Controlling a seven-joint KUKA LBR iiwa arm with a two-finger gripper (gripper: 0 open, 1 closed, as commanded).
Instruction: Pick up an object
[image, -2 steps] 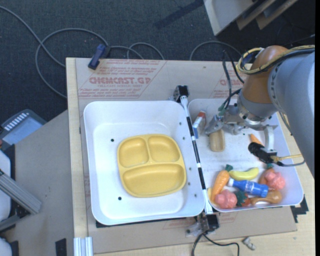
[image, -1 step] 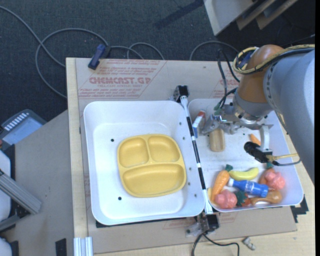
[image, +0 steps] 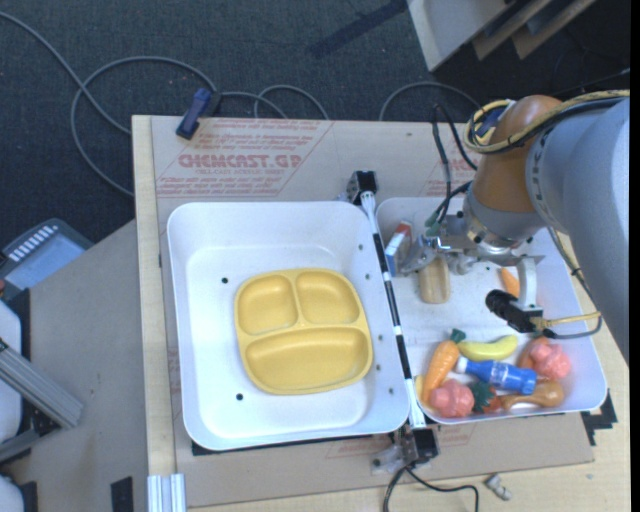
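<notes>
I can't tell what state the gripper (image: 438, 262) is in over the right bin (image: 590, 385), with a tan piece (image: 434, 285) just below it, and a descent may snag the dividing rim beside it.

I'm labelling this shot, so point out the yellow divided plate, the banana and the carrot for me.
yellow divided plate (image: 300, 350): camera view, floor of its large compartment.
banana (image: 488, 348): camera view, middle of its curve.
carrot (image: 438, 367): camera view, orange body.
</notes>
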